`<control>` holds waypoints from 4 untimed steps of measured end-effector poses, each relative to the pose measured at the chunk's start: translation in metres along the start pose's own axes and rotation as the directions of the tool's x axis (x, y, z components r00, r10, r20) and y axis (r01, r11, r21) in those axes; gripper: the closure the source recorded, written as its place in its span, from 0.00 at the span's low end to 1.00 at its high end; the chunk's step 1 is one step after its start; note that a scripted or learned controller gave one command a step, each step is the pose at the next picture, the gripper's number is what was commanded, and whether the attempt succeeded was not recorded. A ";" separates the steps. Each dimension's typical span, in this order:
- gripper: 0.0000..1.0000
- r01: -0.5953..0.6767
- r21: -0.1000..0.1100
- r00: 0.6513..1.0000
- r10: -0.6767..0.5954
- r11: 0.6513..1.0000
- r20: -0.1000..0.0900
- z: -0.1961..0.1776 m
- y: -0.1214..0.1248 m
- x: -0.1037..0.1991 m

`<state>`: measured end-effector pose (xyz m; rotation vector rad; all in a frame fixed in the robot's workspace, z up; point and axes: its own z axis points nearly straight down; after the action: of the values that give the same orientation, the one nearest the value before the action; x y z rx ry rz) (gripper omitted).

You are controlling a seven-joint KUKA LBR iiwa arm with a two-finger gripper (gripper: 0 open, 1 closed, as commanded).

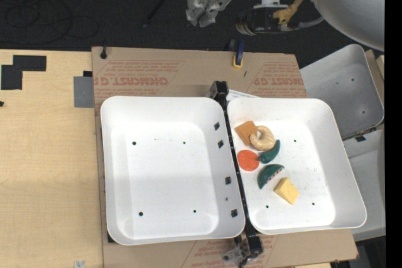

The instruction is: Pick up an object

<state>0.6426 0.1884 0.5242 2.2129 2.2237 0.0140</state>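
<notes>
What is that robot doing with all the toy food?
The robot is supposed to pick up one thing. At this moment its gripper hangs high above the bench, behind the bins, with nothing between its fingers. The toy pieces sit together in the right bin: an orange block, a tan ring, a red disc, two green pieces and a yellow wedge. Nothing has been picked up yet.

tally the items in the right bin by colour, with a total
orange-brown block: 1
tan ring: 1
red-orange disc: 1
green pieces: 2
yellow block: 1
total: 6
</notes>
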 end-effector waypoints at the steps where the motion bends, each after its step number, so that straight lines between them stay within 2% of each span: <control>1: 1.00 0.000 0.012 1.000 -0.001 1.000 0.002 -0.014 0.002 0.058; 2: 1.00 -0.007 0.013 1.000 0.007 1.000 0.005 -0.015 -0.045 0.001; 3: 1.00 -0.001 0.014 1.000 0.001 1.000 0.005 -0.012 -0.017 0.037; 4: 1.00 -0.002 0.015 1.000 0.002 1.000 0.004 -0.015 -0.078 0.034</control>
<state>0.5645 0.2222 0.5384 2.2206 2.2268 -0.0062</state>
